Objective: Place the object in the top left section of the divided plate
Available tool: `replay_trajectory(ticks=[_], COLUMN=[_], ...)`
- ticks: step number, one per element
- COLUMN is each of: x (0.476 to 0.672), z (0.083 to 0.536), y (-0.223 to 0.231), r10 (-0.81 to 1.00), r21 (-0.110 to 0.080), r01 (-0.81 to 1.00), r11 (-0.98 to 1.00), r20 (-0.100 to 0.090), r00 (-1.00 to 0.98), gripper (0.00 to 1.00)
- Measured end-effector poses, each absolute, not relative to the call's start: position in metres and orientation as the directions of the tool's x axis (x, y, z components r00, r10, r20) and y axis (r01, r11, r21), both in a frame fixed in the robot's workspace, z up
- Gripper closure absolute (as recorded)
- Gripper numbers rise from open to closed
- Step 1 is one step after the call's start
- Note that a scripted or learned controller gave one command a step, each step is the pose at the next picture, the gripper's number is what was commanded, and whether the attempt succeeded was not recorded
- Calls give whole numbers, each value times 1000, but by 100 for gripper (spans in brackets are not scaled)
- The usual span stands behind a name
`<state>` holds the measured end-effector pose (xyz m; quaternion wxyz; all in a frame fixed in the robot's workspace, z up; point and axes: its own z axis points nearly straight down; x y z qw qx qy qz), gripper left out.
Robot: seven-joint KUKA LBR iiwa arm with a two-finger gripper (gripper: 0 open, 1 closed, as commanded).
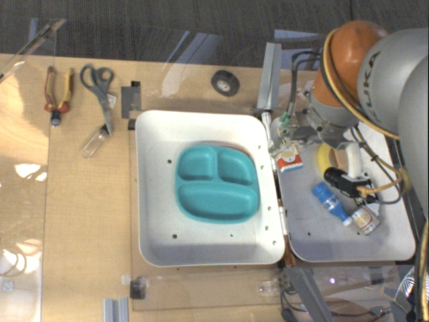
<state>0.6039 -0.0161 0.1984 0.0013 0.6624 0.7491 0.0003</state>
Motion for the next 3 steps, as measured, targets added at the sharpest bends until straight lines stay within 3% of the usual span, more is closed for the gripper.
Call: replay_trajectory(ticks=[1,2,3], x=[615,618,618], z=[269,164,164], y=[77,146,146], r10=[985,981,981], r21=[2,-3,-2], r01=[985,981,981], r11=[174,196,196], r20=[0,0,0], r00=[-174,-196,-196], gripper=[100,100,0])
